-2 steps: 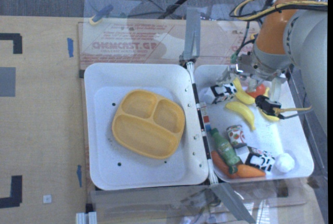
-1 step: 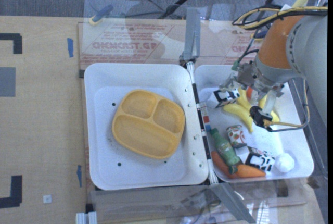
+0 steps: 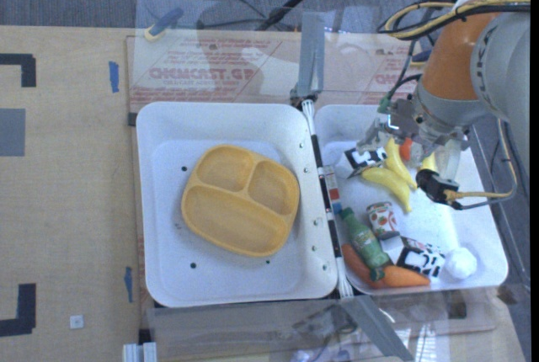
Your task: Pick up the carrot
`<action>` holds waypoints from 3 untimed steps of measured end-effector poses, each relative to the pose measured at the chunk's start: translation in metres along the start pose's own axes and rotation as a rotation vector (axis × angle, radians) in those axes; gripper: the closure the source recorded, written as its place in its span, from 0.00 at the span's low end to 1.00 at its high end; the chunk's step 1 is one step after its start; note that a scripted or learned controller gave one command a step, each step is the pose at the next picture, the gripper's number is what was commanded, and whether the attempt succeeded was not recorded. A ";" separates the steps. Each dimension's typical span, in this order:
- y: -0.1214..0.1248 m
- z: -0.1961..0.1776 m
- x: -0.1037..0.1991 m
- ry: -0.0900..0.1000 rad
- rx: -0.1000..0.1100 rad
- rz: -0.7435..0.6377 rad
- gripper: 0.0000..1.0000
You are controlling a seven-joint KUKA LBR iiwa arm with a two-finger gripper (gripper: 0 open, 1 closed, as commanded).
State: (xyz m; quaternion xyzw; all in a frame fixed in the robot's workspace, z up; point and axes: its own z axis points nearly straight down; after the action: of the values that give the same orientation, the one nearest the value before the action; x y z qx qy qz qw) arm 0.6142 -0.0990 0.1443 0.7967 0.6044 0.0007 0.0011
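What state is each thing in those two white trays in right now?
Yellow divided plate: flat in the left bin, compartments bare.
Carrot: lying at the right bin's near edge, untouched.
Green bottle: on its side.
Bananas: lying under the gripper.
Small can: tilted.
White ball: resting in the corner.

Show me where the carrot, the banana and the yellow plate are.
carrot (image 3: 404, 275): camera view, middle of its orange body.
banana (image 3: 393, 178): camera view, middle of the bunch.
yellow plate (image 3: 195, 179): camera view, left rim.

Orange carrot (image 3: 402, 274), yellow plate (image 3: 240, 200)
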 end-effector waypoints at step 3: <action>-0.028 -0.290 -0.074 -0.001 0.000 -0.209 1.00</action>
State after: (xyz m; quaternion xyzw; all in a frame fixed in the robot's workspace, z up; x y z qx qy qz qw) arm 0.5663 -0.1620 0.4343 0.7294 0.6840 0.0001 0.0012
